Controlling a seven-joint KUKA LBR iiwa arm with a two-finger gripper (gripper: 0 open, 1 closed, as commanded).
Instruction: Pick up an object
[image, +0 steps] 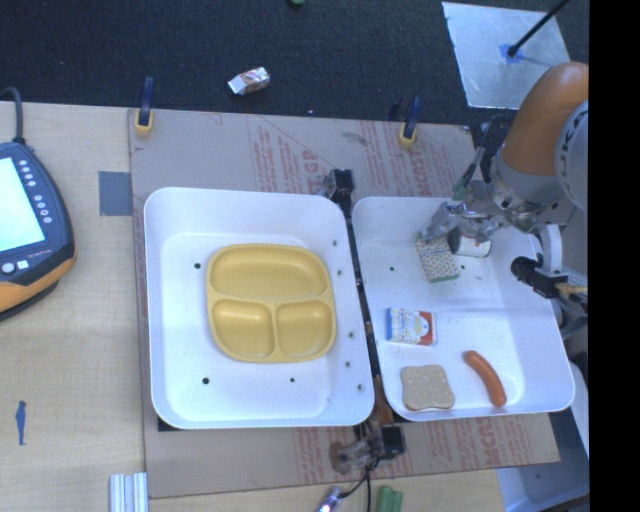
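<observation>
Gripper (443, 232) sat low in the right bin (530, 320), right over a speckled sponge-like block (438, 263), probably lined up for a grab. Couldn't tell its opening or whether it held the block. Sausage (485, 377), bread slice (427, 387) lay nearer the bin's front edge.

A yellow divided plate (270, 302) lies in the left bin (165, 300). A teach pendant (28, 230) rests at the bench's left edge; a crumpled wrapper (249, 81) lies on the dark floor.
</observation>
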